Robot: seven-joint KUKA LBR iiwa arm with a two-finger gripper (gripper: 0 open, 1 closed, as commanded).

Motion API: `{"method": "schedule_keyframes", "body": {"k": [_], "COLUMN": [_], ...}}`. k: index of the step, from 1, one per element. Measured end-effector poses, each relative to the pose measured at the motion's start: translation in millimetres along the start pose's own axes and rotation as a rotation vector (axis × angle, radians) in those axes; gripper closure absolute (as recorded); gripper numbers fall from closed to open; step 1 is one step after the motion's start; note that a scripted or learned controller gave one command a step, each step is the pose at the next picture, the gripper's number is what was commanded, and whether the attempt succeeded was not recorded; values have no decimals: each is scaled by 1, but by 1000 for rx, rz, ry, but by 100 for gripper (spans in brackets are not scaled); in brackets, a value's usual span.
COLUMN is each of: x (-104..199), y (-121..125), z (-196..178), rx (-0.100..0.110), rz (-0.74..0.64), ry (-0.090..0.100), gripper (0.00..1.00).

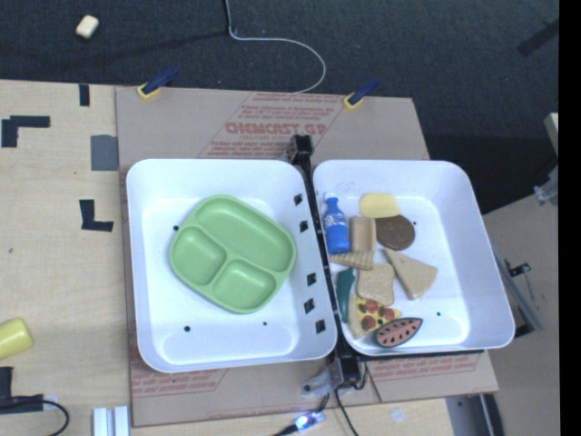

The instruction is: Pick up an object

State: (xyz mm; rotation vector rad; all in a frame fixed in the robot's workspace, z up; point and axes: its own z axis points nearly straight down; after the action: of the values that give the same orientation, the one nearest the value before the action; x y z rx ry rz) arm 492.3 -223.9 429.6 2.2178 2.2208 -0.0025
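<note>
Toys crowd the right bin [472,243] toward nine o'clock against its inner wall: blue bottle [336,226], brown disc [395,233], watermelon slice [398,331]. Green plate [233,254] sits centred in the left bin [150,243]. Gripper state cannot be told.

Red print "CHEMCAST GP" on brown board [272,121] under bins

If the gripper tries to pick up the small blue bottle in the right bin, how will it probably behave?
The blue bottle lies on its side, so it may roll when nudged. It looks like small plastic, probably light and stiff. It touches the tan piece, which could shift too.
</note>
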Motion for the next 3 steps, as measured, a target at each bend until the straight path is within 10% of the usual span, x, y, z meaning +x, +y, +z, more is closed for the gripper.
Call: {"method": "schedule_keyframes", "body": {"k": [3], "x": [0], "y": [1], "z": [-30], "rx": [-1], "rz": [0], "ry": [-4], "gripper": [100]}}
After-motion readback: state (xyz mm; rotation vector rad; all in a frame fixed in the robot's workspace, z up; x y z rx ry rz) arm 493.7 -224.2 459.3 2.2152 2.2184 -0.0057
